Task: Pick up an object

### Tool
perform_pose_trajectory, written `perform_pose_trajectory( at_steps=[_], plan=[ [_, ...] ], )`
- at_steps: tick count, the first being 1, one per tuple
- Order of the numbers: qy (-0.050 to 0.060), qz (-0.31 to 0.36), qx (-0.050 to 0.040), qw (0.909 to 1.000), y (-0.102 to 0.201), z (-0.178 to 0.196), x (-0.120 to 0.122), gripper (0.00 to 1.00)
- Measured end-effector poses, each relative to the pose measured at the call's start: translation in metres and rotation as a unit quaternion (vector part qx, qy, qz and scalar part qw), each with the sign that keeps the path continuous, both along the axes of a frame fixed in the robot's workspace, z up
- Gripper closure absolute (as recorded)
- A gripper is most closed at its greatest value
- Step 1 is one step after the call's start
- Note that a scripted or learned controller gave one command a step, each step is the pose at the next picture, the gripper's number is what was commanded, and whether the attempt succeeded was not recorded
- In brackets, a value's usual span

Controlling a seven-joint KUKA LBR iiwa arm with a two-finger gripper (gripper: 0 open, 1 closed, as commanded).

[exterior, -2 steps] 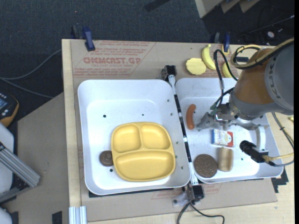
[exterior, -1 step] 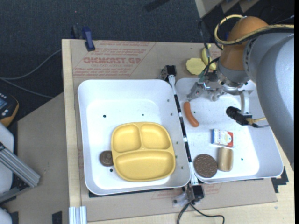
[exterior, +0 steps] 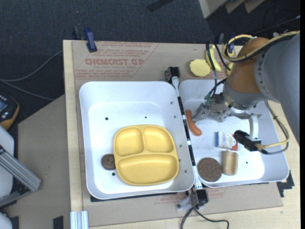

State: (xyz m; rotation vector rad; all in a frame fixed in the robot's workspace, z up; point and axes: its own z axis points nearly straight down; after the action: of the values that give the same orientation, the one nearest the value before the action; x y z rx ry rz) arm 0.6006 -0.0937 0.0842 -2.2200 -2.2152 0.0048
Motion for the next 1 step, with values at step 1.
perform_pose_trajectory(
  at_steps=[1],
  plan=[
    [-0.001,0.0,-0.0005,1.0,-0.0097,0.0003,-0.0155,0.0]
  ],
)
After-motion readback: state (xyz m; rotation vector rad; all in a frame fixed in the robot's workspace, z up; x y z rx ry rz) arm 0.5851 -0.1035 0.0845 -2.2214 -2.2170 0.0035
